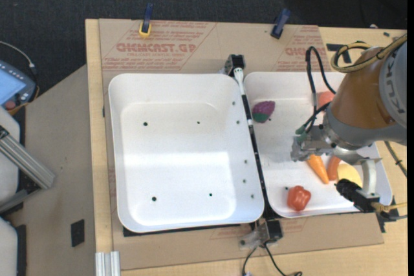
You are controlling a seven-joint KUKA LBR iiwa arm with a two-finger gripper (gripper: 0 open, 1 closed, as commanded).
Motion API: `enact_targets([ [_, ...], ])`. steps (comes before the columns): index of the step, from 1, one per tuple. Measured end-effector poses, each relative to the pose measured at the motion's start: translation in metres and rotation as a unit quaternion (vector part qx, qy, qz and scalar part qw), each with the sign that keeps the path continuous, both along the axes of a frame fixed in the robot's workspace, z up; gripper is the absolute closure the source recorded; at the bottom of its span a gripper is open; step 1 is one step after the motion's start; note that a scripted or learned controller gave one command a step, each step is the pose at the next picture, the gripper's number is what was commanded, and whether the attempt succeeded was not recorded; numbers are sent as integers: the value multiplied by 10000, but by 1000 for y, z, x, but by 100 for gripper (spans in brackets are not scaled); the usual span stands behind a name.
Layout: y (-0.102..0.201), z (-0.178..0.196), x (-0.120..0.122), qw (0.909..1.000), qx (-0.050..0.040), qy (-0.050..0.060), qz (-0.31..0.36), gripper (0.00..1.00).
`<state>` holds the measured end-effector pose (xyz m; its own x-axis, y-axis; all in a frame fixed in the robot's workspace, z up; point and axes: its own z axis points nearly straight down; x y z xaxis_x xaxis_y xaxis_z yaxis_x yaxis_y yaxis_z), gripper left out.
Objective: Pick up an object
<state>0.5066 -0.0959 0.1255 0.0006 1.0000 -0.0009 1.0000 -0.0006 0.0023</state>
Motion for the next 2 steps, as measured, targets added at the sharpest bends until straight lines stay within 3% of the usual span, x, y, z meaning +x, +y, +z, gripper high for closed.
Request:
enact_targets([
  [1,69,161,28,10000,9,-84,52,100],
  [2,138,225,-13,10000,8,-9,25,100],
])
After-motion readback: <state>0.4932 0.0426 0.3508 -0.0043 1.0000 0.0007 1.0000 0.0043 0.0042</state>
